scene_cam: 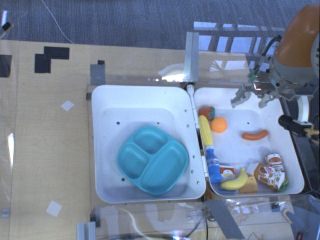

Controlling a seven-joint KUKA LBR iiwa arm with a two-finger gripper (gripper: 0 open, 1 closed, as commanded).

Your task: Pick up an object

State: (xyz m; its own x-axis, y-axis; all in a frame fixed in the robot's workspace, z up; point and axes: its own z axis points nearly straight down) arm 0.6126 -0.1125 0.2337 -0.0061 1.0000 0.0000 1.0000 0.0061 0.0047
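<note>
My gripper (253, 98) hangs above the far part of the right bin (280, 111), open, with nothing between its fingers. Below it in that bin lie a red sausage (255, 135), an orange ball (218, 125), a yellow corn cob (205, 130) and a small red-and-green item (206, 112). Nearer the front are a blue bottle (214, 165), a banana (236, 181) and a brown printed packet (270, 172). The sausage sits just in front of the gripper, apart from it.
The left bin (107, 109) holds a teal divided plate (152, 159). A metal frame (192, 54) stands behind the bins. The divider (196, 134) between the bins runs alongside the corn cob. Black tape marks (50, 58) lie on the bench at left.
</note>
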